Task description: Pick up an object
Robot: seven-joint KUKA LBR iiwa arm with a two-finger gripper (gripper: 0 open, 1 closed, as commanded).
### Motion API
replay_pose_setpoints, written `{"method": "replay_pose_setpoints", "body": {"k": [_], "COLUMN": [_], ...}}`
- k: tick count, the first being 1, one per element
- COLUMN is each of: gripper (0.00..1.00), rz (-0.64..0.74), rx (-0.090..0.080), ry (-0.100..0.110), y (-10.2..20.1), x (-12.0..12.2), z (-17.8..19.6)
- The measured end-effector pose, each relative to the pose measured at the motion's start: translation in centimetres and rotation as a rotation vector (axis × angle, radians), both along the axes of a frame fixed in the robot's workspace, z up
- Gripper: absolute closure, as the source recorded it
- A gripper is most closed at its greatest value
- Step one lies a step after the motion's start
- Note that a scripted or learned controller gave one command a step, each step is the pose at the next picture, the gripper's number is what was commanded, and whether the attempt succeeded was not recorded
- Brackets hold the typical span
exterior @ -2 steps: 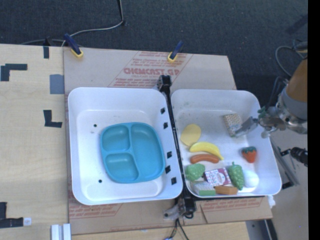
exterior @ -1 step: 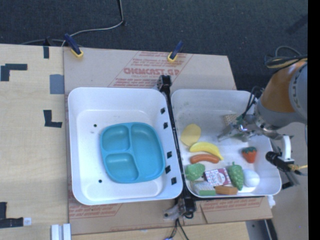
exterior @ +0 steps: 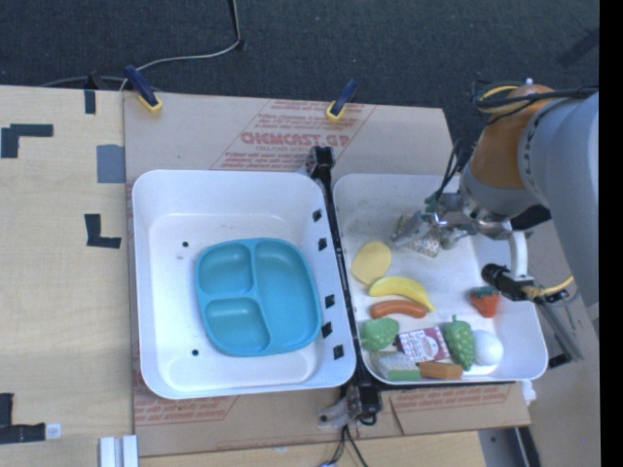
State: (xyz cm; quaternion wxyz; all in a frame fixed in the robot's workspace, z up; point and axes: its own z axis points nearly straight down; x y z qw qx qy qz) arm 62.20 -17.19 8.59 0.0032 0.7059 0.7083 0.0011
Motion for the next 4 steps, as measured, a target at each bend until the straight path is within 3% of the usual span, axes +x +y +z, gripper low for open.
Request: {"method": "replay_pose_setpoints", "body": {"k": [1,2,3,4], "gripper": [0.00,0.00,0.00,0.00], "rz": [-0.002,0.000,-0.003,-0.001], "rx": [0.004,0.000,0.001,0.003], "ry": [0.004,-0.002,0.005,0.004], "y": [-5.1,-1.4,-5.2,5.1], "x": [-11.4,-3.1,-1.2,-0.1], "z": [0.1,0.1,5.5,0.0]}}
